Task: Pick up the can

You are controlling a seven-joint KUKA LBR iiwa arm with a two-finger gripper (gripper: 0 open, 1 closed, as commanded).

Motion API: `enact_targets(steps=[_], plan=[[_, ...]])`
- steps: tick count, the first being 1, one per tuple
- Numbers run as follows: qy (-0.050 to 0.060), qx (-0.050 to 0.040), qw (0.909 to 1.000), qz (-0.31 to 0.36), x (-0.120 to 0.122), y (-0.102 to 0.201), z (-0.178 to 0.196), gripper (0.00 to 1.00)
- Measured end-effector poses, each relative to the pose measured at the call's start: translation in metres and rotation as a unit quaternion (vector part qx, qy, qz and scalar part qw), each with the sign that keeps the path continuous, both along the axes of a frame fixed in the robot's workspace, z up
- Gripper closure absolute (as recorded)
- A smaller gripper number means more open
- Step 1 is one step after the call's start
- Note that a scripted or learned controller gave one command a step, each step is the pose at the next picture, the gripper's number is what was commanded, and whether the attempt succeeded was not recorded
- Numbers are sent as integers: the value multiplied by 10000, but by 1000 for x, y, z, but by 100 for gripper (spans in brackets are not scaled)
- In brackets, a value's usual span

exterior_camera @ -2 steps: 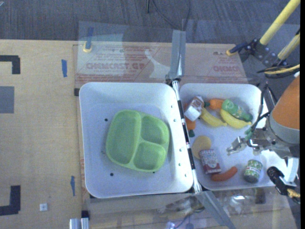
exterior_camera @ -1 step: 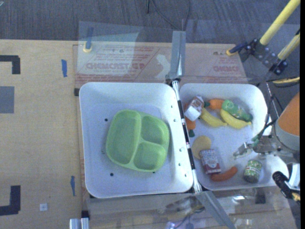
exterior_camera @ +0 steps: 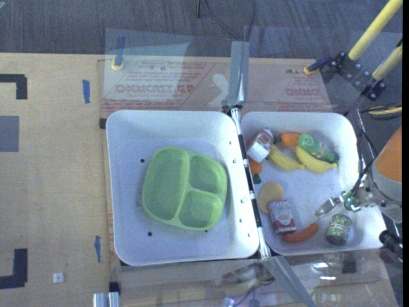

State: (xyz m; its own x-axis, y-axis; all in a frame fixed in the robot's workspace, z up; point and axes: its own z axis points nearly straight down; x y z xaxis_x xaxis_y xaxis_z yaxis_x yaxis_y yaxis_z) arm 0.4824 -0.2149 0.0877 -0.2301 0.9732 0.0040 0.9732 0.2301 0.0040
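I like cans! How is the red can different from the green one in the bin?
The red can has a red and white label; the green can looks dark green. The red can sits nearer the middle of the right bin, beside a sausage; the green can is by the bin's right corner, just below the tool. Both look similar in size.

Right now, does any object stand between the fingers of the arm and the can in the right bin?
Nothing visible does. The gripper sits just above the green-labelled can in the near right corner of the right white bin. The orange sausage-shaped toy lies to the can's left, off that path.
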Motion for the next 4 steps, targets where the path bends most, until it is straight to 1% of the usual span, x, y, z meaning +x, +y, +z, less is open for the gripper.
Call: enact_targets(steps=[1,2,3,4], plan=[[-40,-55,9813,1926,7,51,0,0],[-36,-48,9843,1762,1,-10,0,0],[-67,10,9992,-388,6,-2,1,0],[-60,38,9950,-996,6,-1,2,0]])
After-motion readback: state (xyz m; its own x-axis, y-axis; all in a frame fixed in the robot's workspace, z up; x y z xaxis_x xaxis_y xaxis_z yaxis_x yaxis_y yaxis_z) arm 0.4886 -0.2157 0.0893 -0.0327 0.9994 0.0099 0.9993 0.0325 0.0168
